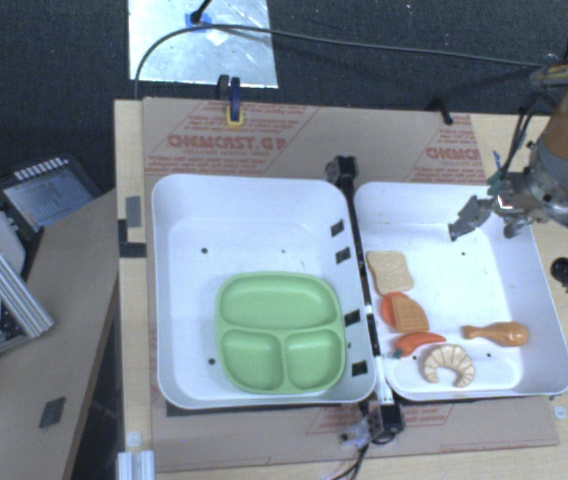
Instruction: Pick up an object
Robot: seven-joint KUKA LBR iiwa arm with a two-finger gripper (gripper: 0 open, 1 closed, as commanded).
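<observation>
In the camera view, the gripper (486,213) is seen poised above the upper part of the right bin (554,298), its fingers spread with nothing between them; it is judged to be placed there for a descent not yet begun. The food items are clustered below and to the left of it, toward the bin's near edge, well apart from it. The drumstick (496,334) lies almost directly below the gripper in the view, its long axis running left to right, thin end leftward. The bread slice (389,270), croissant (448,364) and red pepper (417,341) are found further left.
</observation>
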